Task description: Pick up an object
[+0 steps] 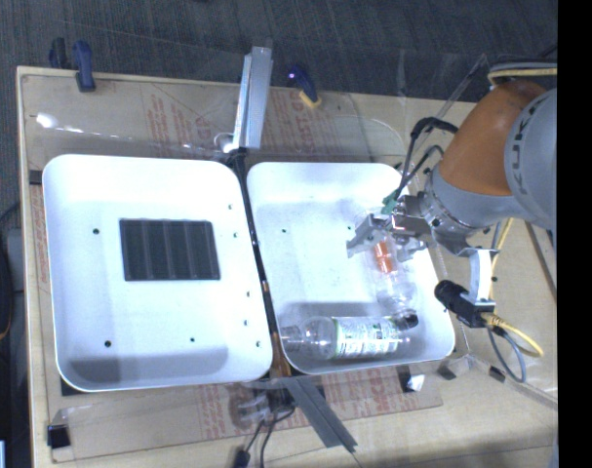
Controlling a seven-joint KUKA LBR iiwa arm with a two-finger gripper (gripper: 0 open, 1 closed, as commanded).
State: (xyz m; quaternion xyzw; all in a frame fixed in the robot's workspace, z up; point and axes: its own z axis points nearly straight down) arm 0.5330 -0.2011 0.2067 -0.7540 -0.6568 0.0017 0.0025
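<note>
A clear plastic bottle point(349, 335) is seen lying on its side along the near wall of the right bin point(305, 178), below the gripper point(378, 230), whose state cannot be told.

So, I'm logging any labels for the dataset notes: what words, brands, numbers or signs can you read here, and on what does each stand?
None can be read.
Bottle lying in the right bin: a label with dark print, too small and blurred to read.
Smaller bottle below the gripper: an orange band, no text legible.
Bench: rows of faint red print, too blurred to read.
Left bin: a dark ribbed panel, no text.
</note>
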